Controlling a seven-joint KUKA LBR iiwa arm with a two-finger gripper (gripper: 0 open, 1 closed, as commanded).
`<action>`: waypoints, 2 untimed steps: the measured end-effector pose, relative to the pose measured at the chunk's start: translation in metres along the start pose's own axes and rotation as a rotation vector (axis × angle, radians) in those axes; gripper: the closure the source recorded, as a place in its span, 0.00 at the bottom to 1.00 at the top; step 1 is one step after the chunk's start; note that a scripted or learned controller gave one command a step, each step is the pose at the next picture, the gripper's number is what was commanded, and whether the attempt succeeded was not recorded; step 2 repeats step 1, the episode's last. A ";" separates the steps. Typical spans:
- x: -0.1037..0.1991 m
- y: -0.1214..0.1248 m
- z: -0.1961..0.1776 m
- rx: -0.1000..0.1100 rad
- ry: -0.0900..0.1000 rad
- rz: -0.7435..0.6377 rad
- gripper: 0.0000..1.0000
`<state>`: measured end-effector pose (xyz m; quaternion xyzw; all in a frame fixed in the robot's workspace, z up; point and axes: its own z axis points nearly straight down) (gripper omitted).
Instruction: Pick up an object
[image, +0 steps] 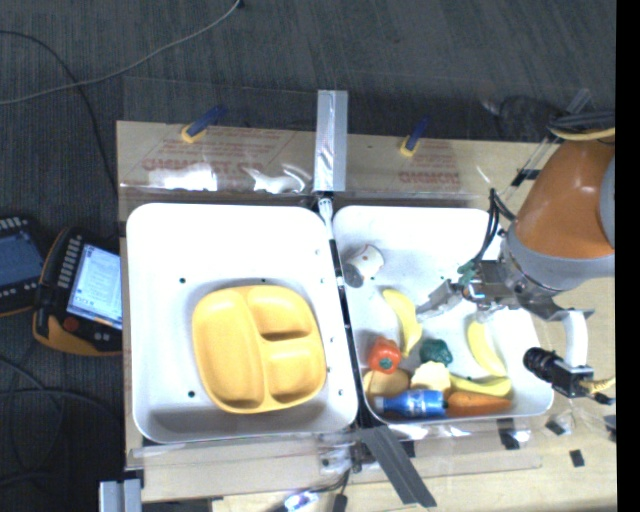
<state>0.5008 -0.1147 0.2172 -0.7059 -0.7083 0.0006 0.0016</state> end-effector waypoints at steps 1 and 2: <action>0.014 0.031 0.110 0.000 0.000 -0.209 0.00; 0.014 0.031 0.110 0.000 0.000 -0.209 0.00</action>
